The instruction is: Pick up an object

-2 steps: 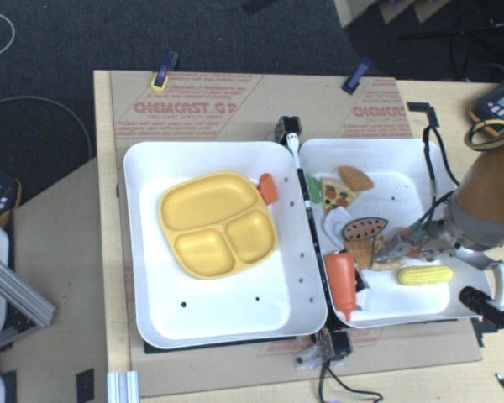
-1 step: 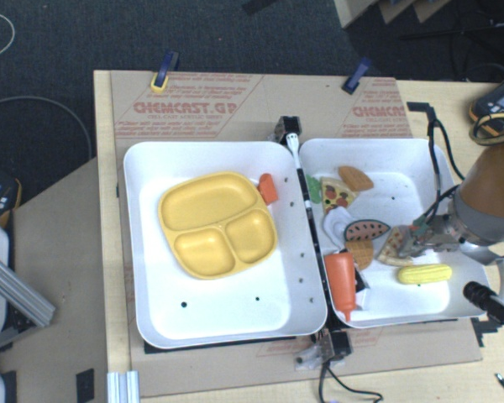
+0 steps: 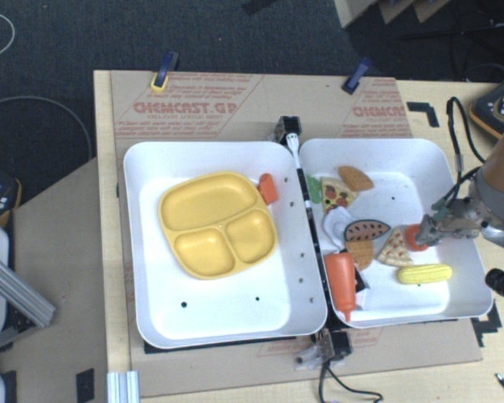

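A yellow divided plate (image 3: 217, 223) lies in the left bin (image 3: 151, 292), toy food in the right bin (image 3: 420, 154).

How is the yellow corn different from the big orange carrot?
The corn is yellow; the carrot is orange-red. The corn is shorter, while the carrot is longer and thicker. The corn lies sideways across the right bin, out in its open floor by the gripper, but the carrot points up and down along that bin's left wall. Both are toy foods lying flat in the same bin.
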Controlling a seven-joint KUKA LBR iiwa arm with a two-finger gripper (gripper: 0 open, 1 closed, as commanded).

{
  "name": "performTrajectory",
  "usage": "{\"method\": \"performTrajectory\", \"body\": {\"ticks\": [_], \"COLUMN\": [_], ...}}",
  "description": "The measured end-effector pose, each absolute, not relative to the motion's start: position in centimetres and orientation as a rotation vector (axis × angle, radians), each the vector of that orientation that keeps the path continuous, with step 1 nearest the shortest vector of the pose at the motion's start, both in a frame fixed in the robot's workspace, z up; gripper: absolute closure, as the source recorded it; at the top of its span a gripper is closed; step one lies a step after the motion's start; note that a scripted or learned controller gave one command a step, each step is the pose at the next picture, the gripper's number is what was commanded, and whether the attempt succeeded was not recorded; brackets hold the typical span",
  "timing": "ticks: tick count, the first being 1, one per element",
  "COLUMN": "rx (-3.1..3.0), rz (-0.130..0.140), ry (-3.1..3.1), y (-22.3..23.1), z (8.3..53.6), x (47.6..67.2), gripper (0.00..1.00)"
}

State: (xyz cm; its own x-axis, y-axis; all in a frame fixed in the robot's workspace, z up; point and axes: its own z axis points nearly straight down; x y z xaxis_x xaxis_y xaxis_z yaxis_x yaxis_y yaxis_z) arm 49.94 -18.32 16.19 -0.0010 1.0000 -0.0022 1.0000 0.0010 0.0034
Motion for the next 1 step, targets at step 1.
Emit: {"method": "performTrajectory", "body": {"ticks": [1], "rx": [2.213], "rz": [0.005], "ry": [2.217], "y": [-18.55], "z": [22.6], "x": [50.16], "gripper": [1.0]}}
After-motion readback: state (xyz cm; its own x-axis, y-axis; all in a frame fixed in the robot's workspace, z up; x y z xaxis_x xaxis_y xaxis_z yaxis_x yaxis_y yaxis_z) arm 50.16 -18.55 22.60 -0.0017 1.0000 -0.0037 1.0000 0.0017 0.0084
